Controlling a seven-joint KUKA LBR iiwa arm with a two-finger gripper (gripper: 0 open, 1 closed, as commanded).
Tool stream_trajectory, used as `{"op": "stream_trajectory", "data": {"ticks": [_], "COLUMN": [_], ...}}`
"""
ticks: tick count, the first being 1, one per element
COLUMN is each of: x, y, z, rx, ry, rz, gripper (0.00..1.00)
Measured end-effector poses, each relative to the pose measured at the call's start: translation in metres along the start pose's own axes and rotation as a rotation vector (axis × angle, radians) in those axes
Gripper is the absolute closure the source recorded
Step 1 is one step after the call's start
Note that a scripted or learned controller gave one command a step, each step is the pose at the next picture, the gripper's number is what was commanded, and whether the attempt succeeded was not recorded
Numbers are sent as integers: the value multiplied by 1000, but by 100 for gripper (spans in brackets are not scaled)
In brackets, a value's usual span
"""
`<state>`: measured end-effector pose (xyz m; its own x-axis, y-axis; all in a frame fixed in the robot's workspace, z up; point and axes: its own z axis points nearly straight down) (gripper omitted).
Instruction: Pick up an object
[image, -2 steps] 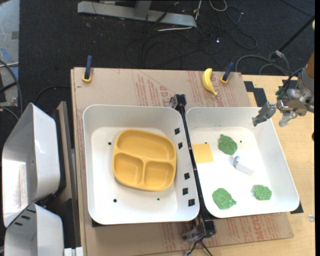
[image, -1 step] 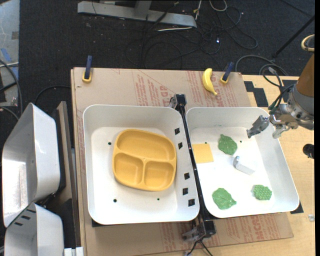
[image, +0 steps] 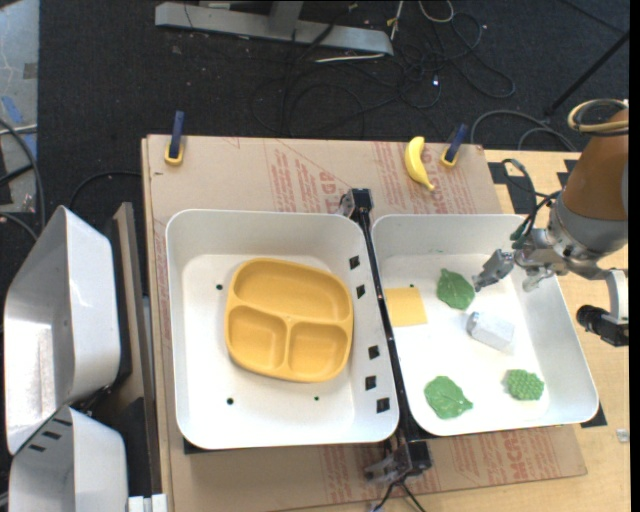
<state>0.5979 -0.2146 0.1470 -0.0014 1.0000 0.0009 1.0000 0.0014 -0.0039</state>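
The right bin (image: 560, 330) holds several small objects: a yellow flat square (image: 405, 306), a green leafy piece (image: 455, 290), a pale grey block (image: 490, 329), another green leafy piece (image: 446, 397) and a round green bumpy piece (image: 523, 384). My gripper (image: 514, 272) hangs over the bin's upper right part, fingers spread open with nothing between them. It is just right of the upper green leafy piece and above the grey block.
The left bin (image: 190, 300) holds a yellow divided tray (image: 290, 318). A yellow banana (image: 420, 163) lies on the cardboard behind the bins, beside a blue clamp (image: 455, 143). White bins (image: 55, 310) stand off the bench at the left.
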Motion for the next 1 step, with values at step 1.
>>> {"op": "stream_trajectory", "data": {"ticks": [1], "x": [1], "y": [0], "z": [53], "rx": [-1], "ry": [0], "rz": [2], "gripper": [0]}}
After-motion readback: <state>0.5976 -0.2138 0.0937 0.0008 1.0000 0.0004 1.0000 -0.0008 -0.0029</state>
